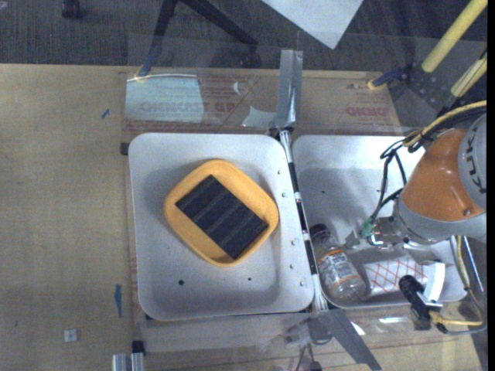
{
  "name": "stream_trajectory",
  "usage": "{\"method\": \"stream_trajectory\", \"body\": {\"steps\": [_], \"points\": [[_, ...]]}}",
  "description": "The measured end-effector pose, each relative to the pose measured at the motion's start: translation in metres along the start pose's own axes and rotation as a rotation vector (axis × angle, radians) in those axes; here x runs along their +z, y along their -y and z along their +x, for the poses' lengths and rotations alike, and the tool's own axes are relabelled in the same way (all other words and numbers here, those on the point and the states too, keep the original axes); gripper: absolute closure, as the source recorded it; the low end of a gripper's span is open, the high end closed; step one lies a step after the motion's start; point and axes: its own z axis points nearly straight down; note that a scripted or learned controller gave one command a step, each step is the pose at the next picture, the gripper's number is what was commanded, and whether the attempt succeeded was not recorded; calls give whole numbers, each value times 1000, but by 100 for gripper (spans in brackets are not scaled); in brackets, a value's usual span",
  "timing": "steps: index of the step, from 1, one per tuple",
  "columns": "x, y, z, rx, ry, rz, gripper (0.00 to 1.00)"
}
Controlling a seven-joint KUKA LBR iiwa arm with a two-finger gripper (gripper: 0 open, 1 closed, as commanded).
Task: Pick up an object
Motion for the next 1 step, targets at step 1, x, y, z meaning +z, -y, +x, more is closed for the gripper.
{"method": "stream_trajectory", "body": {"steps": [1], "points": [[-57, -54, 27, -119, -4, 7, 0]]}}
